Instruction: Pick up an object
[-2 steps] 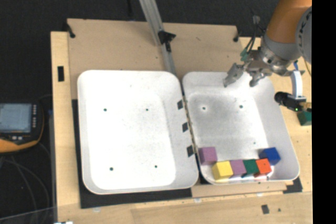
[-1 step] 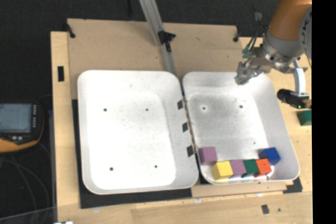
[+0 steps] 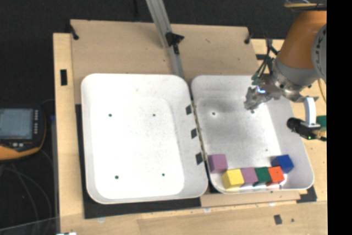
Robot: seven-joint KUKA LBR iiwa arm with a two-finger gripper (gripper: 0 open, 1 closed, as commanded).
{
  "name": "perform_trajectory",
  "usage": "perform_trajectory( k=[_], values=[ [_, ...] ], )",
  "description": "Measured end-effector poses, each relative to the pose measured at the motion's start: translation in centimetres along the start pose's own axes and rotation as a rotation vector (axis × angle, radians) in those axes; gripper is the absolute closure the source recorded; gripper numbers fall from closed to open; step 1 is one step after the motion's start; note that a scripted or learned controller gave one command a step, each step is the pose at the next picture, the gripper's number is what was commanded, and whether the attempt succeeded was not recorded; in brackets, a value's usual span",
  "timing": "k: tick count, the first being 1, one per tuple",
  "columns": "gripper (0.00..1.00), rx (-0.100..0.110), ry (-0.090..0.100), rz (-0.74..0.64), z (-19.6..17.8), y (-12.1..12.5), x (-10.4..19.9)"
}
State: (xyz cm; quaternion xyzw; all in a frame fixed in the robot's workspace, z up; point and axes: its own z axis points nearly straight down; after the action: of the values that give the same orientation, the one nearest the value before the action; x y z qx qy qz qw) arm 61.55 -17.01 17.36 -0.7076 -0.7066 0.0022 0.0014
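The pale wooden bench [image 3: 137, 47] is carrying two shallow white plastic bins side by side. The left white bin [image 3: 137, 135] is lying along the bench's left half, and the right white bin [image 3: 242, 129] is sitting against it, their inner rims touching along a line of small dark clips.

The grey arm with the orange band [image 3: 300, 47] is reaching in over the right bin's far right corner. Its two-finger gripper [image 3: 253, 100] is hanging above the bin's far half, near the middle of that half; whether the fingers are parted or closed cannot be told from this angle, and nothing is showing between them.

The small blocks are all sitting along the right bin's near edge, well apart from the gripper. A purple cube [image 3: 218, 162] is standing nearest the inner rim. Beside it a yellow cube [image 3: 233, 178], a second mauve cube [image 3: 249, 175], a green block [image 3: 262, 175] and an orange block [image 3: 275, 174] are lining up in a touching row, and a blue cube [image 3: 283, 162] is resting just behind the orange one, toward the near right corner.
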Motion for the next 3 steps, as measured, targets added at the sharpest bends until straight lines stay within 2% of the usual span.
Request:
perform_trajectory(
  k=[1, 2, 3],
  values=[
    [1.00, -0.008, -0.002, -0.003, 7.8, -4.5, 5.3],
    [0.00, -0.010, 0.001, 0.002, 7.6, -4.3, 5.2],
    [0.00, -0.014, -0.002, 0.001, -4.1, -5.7, 2.2]
  ],
)
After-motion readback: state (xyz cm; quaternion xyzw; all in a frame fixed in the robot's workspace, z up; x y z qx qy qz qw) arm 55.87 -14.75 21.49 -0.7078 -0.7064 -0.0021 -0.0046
